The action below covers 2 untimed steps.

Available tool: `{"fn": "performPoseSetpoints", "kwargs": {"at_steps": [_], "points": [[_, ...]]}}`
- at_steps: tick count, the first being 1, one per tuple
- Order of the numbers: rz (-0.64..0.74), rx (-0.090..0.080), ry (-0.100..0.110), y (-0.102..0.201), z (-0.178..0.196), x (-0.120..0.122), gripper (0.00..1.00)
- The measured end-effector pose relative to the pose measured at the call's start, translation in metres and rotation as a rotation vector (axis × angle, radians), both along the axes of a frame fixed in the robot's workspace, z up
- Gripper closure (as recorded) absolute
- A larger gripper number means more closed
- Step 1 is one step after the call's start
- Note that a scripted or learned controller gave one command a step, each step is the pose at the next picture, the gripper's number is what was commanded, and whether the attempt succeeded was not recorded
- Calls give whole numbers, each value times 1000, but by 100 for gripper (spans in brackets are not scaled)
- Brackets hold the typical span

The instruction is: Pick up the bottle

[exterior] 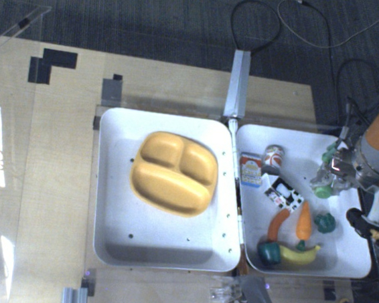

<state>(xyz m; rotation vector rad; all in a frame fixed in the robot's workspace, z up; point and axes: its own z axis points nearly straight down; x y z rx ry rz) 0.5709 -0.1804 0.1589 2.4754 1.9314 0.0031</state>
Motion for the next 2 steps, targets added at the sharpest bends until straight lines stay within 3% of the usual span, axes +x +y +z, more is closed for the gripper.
{"fn": "performPoseSetpoints", "kwargs": {"at_steps": [1,2], "points": [[-32,0,1,-12,-68,25,100],[-110,-1,-1,40,52,25,100]]}}
